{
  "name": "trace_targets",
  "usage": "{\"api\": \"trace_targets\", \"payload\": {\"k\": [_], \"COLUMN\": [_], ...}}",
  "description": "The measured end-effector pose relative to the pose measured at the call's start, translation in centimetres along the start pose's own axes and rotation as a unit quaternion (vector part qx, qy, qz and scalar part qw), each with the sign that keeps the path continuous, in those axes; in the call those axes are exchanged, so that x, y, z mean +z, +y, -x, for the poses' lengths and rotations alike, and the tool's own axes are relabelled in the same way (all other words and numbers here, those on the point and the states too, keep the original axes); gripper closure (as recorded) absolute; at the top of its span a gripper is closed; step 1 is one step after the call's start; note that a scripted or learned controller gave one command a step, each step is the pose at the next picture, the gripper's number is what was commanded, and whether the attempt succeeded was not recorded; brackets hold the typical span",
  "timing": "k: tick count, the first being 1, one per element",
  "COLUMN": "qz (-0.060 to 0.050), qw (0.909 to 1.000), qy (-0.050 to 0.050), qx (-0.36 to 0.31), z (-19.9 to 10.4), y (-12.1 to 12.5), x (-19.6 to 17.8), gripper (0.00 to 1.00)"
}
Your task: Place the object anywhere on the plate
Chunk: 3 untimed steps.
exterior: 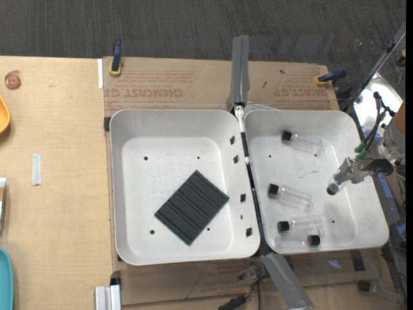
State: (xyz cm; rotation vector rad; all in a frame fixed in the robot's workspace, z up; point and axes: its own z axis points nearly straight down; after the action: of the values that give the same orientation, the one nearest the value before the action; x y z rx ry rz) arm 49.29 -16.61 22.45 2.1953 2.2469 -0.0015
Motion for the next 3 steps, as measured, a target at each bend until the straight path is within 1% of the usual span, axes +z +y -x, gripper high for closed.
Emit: {"api": "trace_targets", "payload": {"k": [1, 2, 3], "qz": [-0.001, -0.001, 0.0], "qw": [0.9993, 0.9998, 0.9452], "qy": [0.0, -0.001, -0.001], "qx": [-0.037, -0.019, -0.327], "z": [-8.5, -17.4, -15.5], "y": [2.1, 8.6, 10.2], "x": [-1.3, 0.6, -3.4], "gripper": [1.0, 1.0, 1.0]}}
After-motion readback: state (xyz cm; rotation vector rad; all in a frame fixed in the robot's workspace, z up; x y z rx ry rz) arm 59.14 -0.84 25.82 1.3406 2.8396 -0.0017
